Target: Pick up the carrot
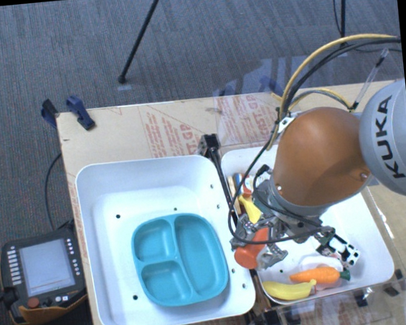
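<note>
Orange tapered carrot [316, 276] lies near-right in the right white bin [378, 266] beside a yellow banana [288, 289]; gripper [264, 249] hovers just left above, fingers' state unreadable, so approach looks offset.

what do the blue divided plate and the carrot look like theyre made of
The blue divided plate looks like moulded plastic: uniform turquoise, smooth matte surface, rounded compartment ridges. The carrot is probably a plastic toy: even, saturated orange with a soft sheen and a green tip, though it is too small to be sure.
</note>
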Robot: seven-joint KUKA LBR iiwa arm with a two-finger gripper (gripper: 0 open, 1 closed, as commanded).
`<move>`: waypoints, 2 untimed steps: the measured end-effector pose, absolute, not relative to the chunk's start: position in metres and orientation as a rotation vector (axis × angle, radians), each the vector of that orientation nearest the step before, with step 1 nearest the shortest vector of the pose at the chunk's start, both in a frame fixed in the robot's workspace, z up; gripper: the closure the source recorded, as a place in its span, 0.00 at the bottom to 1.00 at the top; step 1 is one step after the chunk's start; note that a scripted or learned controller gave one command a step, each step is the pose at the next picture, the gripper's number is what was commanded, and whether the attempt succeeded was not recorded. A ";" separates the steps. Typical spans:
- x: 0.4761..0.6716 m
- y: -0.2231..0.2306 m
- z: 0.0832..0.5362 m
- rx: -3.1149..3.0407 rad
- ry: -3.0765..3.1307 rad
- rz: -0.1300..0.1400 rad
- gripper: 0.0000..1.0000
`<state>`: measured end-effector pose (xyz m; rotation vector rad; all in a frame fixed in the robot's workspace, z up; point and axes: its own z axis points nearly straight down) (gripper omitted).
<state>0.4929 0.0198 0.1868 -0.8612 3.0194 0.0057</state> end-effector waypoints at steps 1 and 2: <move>0.494 0.021 0.196 -0.857 3.018 0.007 1.00; 0.528 0.022 0.187 -0.227 3.134 0.002 1.00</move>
